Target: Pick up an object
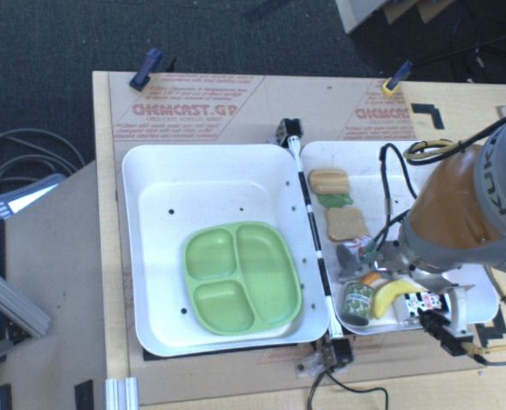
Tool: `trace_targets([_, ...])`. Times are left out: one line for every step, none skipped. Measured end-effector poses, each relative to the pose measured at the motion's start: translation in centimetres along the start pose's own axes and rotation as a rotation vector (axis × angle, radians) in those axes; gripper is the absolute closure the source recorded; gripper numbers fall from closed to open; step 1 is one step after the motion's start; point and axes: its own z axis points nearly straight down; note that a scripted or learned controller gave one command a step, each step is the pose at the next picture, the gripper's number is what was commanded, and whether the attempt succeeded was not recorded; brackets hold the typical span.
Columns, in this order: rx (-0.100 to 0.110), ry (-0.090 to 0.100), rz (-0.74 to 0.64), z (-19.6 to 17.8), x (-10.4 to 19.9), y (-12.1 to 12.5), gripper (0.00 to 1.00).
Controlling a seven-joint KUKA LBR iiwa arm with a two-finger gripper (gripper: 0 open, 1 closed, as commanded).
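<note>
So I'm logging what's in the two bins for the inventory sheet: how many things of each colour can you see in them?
Green: 3, the divided plate, a leafy piece and a small can.
Tan or brown: 2, a bun and a bread slice.
Yellow: 1, a banana.
Total: 6. Small bits under the arm are too hidden to count.

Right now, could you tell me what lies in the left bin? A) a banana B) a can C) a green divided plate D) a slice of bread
C: the green divided plate lies in the left bin; the food items sit in the right bin.
</note>
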Motion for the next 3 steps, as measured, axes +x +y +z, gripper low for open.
trace_targets([-0.003,-0.002,0.000,0.0,0.3,3.5,0.00])
trace_targets([-0.004,-0.003,0.001,-1.0,0.3,3.5,1.00])
trace_targets([-0.003,-0.001,-0.001,-10.1,7.2,3.7,1.00])
